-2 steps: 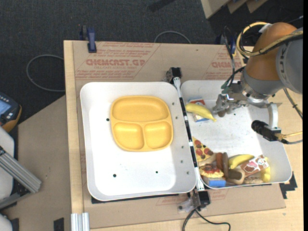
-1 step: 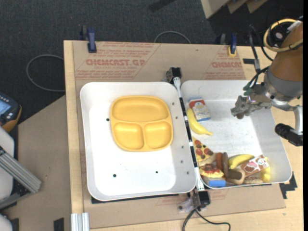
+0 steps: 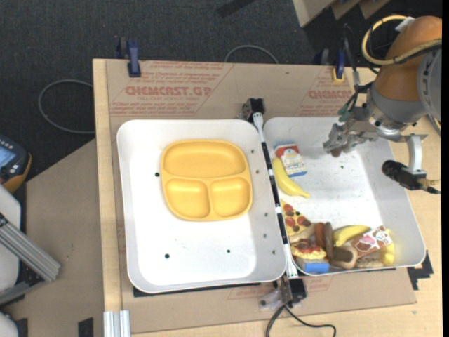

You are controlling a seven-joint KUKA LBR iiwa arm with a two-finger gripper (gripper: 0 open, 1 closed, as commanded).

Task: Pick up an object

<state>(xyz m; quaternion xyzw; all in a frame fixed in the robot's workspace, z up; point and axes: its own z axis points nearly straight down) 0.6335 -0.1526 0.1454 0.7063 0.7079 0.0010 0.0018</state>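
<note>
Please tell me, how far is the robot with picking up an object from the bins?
Done: nothing looks picked; the banana, small carton and the toy food pile lie in the right bin. In hand: the gripper is above that bin's far part, nothing visible between its fingers. Left: going down on an object, gripping and lifting it. The yellow tray sits in the left bin.

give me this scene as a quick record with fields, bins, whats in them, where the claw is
left bin: holds a yellow divided plate
right bin: toy food
by the divider: small milk carton, banana beside it
near corner: pizza slice, second banana, a heap of other toy food, mixed, hard to name
claw: over the right bin's far end, nothing seen between its fingers
arm: reaches in from the right
</note>
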